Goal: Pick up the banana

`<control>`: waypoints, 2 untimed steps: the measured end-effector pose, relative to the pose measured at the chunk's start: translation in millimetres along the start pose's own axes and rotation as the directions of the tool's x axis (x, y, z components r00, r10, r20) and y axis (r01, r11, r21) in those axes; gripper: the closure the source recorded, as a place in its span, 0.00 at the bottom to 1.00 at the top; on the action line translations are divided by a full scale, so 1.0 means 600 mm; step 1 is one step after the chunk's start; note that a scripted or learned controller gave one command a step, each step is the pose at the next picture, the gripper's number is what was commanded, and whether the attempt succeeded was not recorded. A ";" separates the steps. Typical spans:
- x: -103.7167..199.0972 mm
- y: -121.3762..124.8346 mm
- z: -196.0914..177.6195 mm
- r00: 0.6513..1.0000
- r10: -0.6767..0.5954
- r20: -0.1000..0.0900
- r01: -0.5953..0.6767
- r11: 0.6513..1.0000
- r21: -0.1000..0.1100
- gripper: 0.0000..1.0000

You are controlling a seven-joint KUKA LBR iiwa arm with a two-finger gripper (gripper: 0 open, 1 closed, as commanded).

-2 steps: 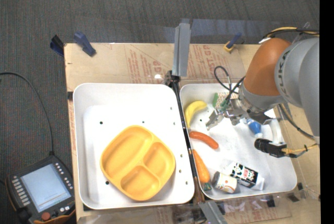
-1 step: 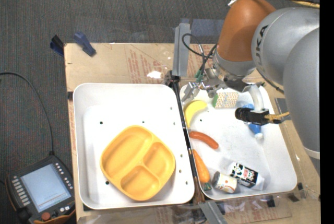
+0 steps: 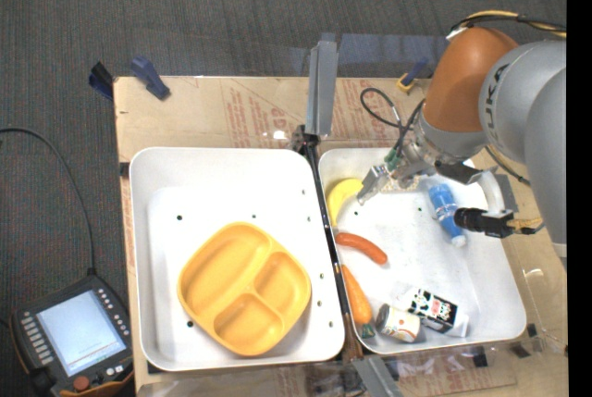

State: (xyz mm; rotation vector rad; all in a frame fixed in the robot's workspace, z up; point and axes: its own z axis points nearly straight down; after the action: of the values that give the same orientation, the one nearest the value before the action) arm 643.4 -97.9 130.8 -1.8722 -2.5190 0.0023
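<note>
A yellow banana [image 3: 340, 197] lies in the right bin [image 3: 490, 279], against its left wall near the back corner. My gripper [image 3: 373, 184] hangs just right of the banana, low over the bin floor, its grey fingers pointing down-left toward the fruit. The arm's orange band sits above it at the right. Part of the banana's right end is hidden behind the fingers.
In the right bin lie a red sausage [image 3: 362, 246], an orange carrot [image 3: 356, 293], a small can [image 3: 400, 323], a black-and-white carton [image 3: 437, 310] and a blue bottle [image 3: 445, 208]. A yellow divided plate [image 3: 244, 288] sits in the left bin [image 3: 157, 173].
</note>
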 end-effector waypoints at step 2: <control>0.018 0.008 0.056 0.994 -0.106 -0.001 0.106 0.994 -0.002 1.00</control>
State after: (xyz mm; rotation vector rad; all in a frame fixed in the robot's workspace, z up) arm 644.6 -86.3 97.0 -1.7361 -2.6149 -0.0015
